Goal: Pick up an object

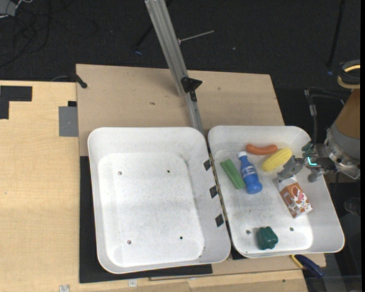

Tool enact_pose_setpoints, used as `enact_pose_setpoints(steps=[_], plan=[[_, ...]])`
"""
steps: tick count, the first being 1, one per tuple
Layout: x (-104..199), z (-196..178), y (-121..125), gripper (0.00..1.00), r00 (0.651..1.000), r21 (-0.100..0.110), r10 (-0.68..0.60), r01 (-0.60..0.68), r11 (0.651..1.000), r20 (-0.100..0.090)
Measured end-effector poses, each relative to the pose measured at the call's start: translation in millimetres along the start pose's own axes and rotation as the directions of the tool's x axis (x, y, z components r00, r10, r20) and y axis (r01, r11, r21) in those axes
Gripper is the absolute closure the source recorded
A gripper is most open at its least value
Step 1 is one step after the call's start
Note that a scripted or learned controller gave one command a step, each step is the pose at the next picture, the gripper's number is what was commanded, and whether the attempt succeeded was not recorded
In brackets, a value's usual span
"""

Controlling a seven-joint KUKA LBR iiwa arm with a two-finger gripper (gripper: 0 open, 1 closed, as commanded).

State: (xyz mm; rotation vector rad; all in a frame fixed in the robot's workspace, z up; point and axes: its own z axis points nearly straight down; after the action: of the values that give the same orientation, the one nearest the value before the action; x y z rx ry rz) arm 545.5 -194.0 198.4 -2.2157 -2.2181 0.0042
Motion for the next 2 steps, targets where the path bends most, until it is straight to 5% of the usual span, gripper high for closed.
enact_pose_setpoints(steps=[1,2], plan=[[-0.5,-1.8,0.8,0.00,1.000,-0.004,0.001,-0.001,1.000,0.001],[-3.2,46.0,-7.8,0.00,1.000,0.001,0.002,-0.002,1.000,0.000]])
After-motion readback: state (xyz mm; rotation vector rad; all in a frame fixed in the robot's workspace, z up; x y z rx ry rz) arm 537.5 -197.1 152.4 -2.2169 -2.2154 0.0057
